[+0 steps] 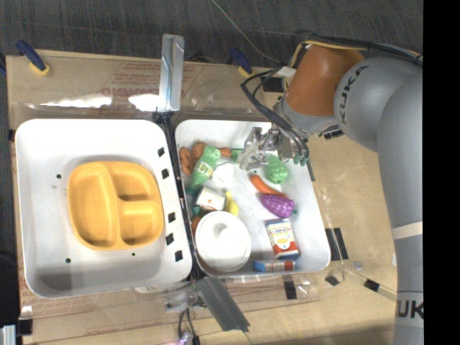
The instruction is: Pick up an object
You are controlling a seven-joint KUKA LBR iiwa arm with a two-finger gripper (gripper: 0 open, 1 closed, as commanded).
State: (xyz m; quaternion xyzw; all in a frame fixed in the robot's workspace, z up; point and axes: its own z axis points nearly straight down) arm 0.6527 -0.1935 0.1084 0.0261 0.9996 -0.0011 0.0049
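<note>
Camera view: my gripper (264, 149) hangs low over the far end of the right bin (316, 214), with a green toy vegetable (277, 169) just beside its tip.

From my remote seat I cannot tell whether the tool is released or clenched; the metal parts blur together against the white floor. The green toy vegetable lies just to the near-right of the tip, apparently touching or almost touching it, so I judge the coming move to be a short shift toward the near-right and then down. An orange carrot (264, 185) lies just nearer, its long axis slanting from far-left to near-right, and a purple toy (278, 205) sits nearer again. The yellow divided tray (115, 203) rests in the left bin (36, 149), well apart.
</note>
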